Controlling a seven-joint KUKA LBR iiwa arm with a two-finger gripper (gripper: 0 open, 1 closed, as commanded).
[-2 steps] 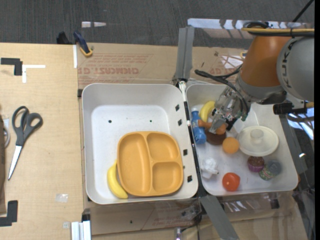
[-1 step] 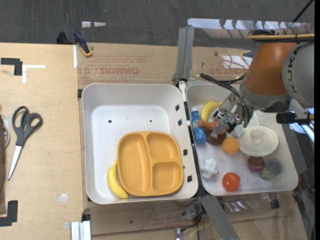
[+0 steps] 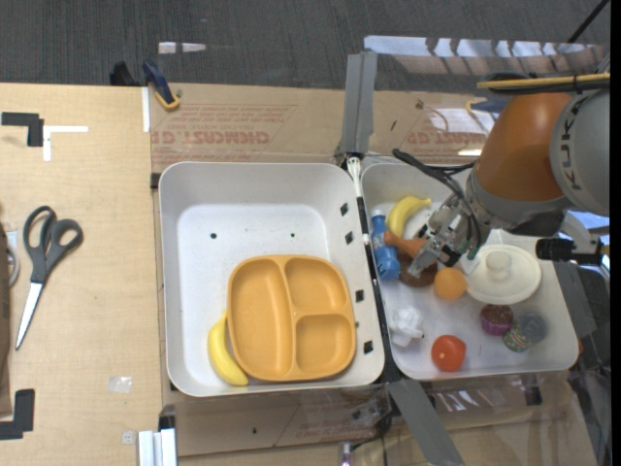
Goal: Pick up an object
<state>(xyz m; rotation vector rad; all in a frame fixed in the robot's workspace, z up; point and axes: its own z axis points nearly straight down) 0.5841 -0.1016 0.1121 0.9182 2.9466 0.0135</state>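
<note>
Open floor lies in the upper part of the left bin [image 3: 184, 260], above the orange tray [image 3: 291, 316] and banana [image 3: 223, 355], while the right bin [image 3: 558, 357] is crowded with small items under the arm [image 3: 534, 153].

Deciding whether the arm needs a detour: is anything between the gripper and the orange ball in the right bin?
Nothing visible. The gripper sits low in the right bin, just up and left of the orange ball. A brown object lies beside the ball's left, and the white lidded piece to its right.
</note>
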